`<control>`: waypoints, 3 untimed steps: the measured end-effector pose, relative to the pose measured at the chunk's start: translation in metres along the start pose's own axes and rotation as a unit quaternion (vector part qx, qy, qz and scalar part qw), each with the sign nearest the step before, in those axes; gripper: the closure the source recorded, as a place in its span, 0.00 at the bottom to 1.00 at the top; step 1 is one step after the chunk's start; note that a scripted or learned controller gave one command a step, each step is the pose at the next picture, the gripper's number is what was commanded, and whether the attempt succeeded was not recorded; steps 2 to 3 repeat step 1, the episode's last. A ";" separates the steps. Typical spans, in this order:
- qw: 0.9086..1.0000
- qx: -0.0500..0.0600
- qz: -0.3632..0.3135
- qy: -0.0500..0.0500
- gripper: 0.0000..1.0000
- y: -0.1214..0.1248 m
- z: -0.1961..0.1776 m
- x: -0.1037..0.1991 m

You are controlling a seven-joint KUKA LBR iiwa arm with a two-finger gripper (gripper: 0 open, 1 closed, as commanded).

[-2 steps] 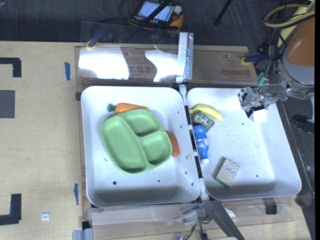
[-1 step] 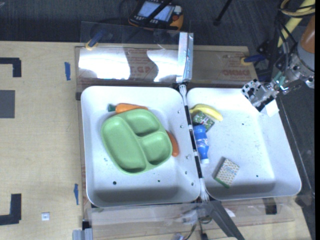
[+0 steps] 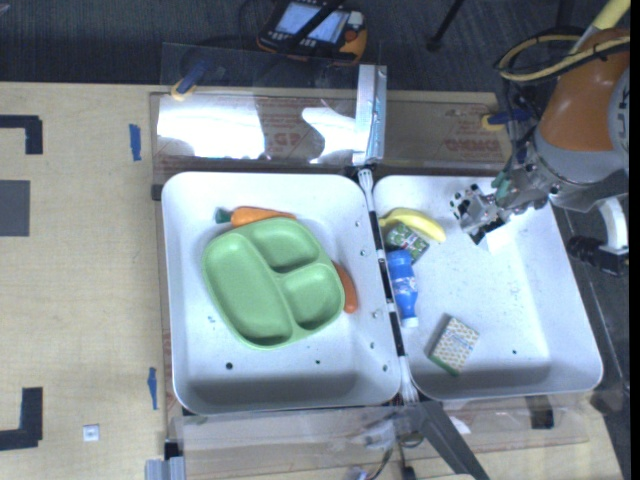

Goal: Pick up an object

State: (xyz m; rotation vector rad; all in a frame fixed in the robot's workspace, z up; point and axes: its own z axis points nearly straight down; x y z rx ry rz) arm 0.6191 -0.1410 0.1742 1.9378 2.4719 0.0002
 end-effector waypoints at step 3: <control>0.995 0.001 0.104 0.001 1.00 -0.053 -0.046 0.025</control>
